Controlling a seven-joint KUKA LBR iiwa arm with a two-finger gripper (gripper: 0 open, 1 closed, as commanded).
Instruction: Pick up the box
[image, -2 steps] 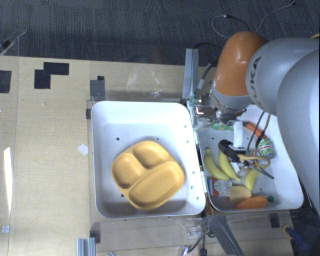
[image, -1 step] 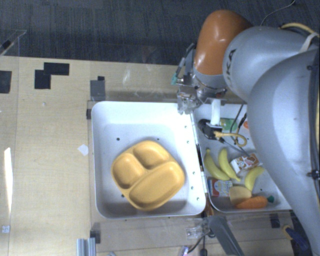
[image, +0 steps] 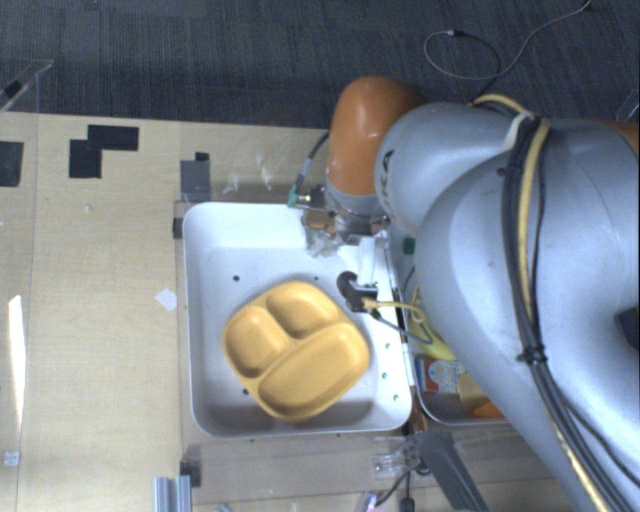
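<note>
Hand (image: 345, 232) hangs over white plastic bin (image: 205, 330) (finger state unreadable); orange-printed cardboard box (image: 450, 380) sits right, so shift there first.

Single fixed cam, mounted above the desk (image: 90, 330), looking down at a slant. Landmark: left white bin (image: 200, 300), near frame centre. Dark carpet floor (image: 200, 50) runs along the frame top, beyond the bin's far edge; desk surface extends to the bin's left. Grey arm (image: 520, 260) w/ orange band (image: 362, 130) enters from the right of the bin and sits close to the lens, covering most of the second bin (image: 445, 410), of which a corner shows at the landmark's right. Framing is fairly tight: bin approx. a third of frame width.
</note>
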